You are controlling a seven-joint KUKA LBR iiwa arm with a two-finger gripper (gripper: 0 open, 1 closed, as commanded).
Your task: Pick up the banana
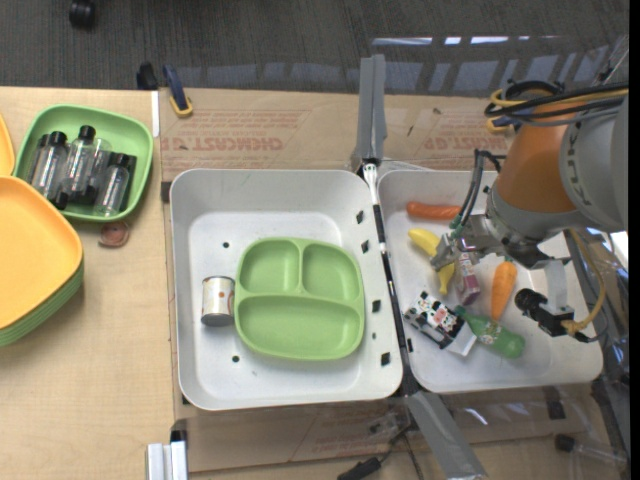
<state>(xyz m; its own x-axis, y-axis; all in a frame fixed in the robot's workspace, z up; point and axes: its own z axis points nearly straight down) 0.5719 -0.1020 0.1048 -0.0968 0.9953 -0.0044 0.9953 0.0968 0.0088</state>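
The yellow banana (426, 241) lies in the right bin (530, 368), near its left wall toward the back. The gripper (458, 256) is low over the bin, right at the banana's near right end, with a yellow bit showing just under it. The grey arm with its orange band comes in from the right above it. The wrist hides how the gripper meets the banana.
Around the gripper lie a long orange carrot (434, 209), a shorter orange piece (502, 286), a purple item (468, 286), a green bottle (497, 337) and a black-and-white packet (433, 318). The left bin (200, 368) holds a green divided plate (300, 298) and a small can (217, 300).
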